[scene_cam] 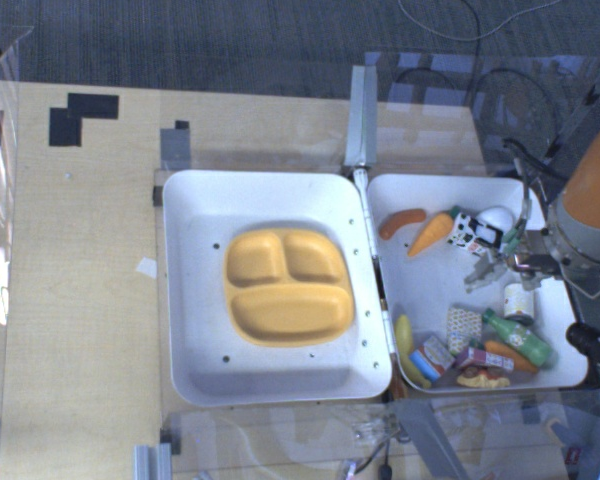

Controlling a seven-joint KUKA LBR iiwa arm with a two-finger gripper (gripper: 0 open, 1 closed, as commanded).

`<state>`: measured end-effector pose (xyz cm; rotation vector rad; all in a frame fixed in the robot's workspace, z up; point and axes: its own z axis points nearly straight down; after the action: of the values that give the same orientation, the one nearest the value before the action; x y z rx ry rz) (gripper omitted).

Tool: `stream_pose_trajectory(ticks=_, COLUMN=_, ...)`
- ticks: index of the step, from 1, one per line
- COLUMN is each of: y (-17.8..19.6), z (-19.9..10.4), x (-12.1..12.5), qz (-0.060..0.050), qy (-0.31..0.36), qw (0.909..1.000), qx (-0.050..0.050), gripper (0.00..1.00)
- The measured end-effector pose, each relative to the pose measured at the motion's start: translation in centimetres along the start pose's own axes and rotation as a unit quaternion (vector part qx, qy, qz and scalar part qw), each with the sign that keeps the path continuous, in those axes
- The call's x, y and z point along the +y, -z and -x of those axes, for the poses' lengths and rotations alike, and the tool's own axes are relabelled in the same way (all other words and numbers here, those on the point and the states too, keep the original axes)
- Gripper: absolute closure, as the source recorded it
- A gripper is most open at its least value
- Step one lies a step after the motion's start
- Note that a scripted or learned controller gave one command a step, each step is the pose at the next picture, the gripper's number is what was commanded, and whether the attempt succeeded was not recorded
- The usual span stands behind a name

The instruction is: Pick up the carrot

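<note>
Currently approach phase: gripper [488, 265], fingers apart and empty, hovers right of centre frame, near the tapered orange carrot [431, 233]. Next move: shift up-left, descend, close.

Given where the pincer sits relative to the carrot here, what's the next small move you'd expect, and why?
Probably a short shift toward the bin's far left, to bring the pincer over the carrot. The carrot lies apart from it in the right bin, beside a sausage, so the pincer isn't yet above its target.
</note>
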<state>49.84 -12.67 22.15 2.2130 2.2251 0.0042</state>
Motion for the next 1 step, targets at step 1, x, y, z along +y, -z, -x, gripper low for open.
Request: stream_pose_trajectory(ticks=1, y=-3.48, z=-1.15, x=7.79, qz=0.000, qy=0.008, qw=1.0000, qx=0.000, gripper=0.00)
